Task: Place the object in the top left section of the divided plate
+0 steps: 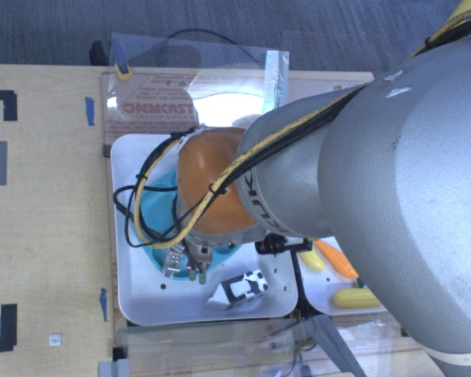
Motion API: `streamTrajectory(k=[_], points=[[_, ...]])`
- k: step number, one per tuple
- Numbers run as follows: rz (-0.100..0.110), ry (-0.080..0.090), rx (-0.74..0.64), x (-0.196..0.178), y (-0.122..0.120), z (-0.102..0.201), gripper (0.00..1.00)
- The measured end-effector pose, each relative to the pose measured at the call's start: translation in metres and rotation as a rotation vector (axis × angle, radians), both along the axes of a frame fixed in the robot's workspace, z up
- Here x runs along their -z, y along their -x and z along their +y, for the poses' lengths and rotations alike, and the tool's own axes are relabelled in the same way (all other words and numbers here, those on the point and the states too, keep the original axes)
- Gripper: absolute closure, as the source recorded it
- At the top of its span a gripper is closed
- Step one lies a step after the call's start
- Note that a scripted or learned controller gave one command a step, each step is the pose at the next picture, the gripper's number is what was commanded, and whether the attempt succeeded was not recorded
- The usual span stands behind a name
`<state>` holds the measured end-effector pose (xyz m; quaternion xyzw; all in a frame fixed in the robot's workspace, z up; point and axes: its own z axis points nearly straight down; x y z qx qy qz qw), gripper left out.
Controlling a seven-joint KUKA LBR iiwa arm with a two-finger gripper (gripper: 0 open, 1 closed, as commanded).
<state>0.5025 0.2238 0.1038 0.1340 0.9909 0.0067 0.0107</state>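
My claw: hanging over the teal divided plate; can't tell its state.
White bin: holding a black-and-white toy.
Neighbouring bin: carrying carrot and corn.

Red lettering on the clear plastic sheet in the upper left of the frame seems to read "CHEMCAST"; smaller print around it is illegible.
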Motion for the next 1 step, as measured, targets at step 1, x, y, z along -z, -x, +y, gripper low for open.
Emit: streamTrajectory(k=[1], points=[[0.012, 0.006, 0.055, -0.082, 0.0203, -0.0445, 1.0]])
